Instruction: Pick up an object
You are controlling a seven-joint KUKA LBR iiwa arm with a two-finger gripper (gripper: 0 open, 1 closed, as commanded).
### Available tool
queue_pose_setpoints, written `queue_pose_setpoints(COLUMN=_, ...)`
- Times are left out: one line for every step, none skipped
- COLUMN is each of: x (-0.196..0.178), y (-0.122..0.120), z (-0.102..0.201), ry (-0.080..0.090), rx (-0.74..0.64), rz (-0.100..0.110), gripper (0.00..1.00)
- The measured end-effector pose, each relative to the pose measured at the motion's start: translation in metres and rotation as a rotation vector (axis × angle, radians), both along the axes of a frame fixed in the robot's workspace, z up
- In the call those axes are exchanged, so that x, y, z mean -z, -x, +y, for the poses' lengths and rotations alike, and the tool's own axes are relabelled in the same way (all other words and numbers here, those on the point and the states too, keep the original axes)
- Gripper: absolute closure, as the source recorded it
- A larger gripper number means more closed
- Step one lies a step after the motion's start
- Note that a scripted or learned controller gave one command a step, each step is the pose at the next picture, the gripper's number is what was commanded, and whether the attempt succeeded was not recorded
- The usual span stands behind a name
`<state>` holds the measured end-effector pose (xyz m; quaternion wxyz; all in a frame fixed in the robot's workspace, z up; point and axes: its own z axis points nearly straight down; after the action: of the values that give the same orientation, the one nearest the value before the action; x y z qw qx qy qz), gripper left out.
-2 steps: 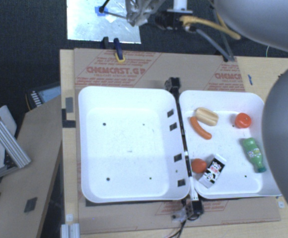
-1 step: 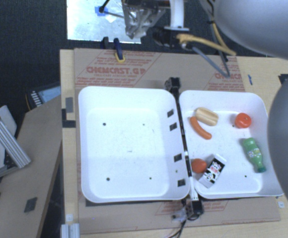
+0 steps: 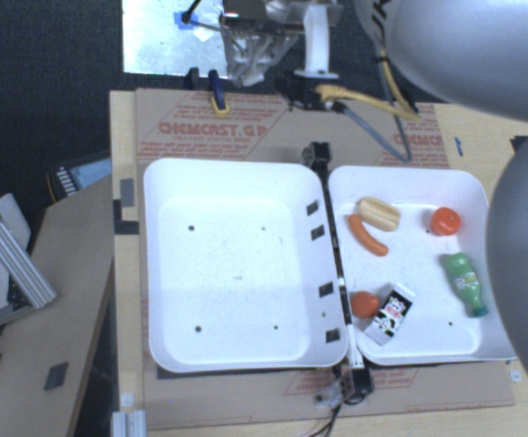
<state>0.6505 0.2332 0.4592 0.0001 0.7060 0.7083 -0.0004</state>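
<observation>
Robotics lab: 2 white bins, aluminium framing, cabling.

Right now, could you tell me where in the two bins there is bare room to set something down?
The left bin offers its whole floor. In the right bin, bare patches lie between the sausage and green bottle, and below the bottle. It is crowded near the divider, where a red piece touches the small carton.

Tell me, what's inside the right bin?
A bun, a sausage, a tomato, a green bottle, a small carton and an orange ball. The arm covers the bin's right edge.
</observation>
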Motion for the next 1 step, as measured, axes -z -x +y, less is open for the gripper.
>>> queue_pose_setpoints(x=-0.0154, y=0.009, z=0.0006, ry=-0.002, rx=-0.003, rz=-0.003, gripper=1.0)
